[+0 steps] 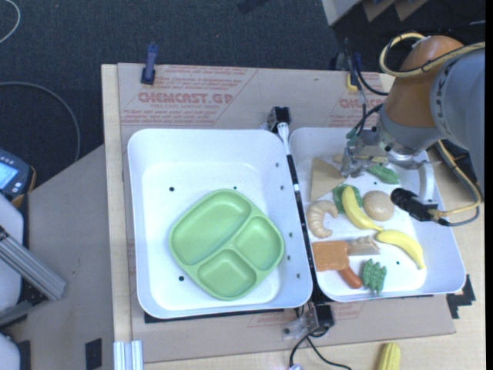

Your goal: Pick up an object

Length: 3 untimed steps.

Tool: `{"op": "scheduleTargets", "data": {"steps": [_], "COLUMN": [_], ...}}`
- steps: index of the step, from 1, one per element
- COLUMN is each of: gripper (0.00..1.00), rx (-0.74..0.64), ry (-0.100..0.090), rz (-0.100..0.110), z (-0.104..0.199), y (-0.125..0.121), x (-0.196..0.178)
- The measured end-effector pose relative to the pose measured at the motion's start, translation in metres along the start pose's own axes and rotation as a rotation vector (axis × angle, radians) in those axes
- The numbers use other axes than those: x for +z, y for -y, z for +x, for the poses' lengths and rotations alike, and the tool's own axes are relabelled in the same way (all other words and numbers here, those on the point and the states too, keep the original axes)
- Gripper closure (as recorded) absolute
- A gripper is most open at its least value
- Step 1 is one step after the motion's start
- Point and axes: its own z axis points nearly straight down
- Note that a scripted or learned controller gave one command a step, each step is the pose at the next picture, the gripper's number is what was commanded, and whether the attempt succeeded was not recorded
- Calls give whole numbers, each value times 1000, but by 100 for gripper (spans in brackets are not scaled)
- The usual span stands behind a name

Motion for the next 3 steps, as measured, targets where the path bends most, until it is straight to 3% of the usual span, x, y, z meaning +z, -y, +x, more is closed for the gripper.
{"op": "scheduleTargets", "data": {"steps": [1,2,3], "gripper": [100,0,0], "rx": [0,1,-1], "ry": [1,1,2], "rz": [-2,-1,7], "z": [0,0,20], "y": [-1,0,8], "x": [-10,-9,23]}}
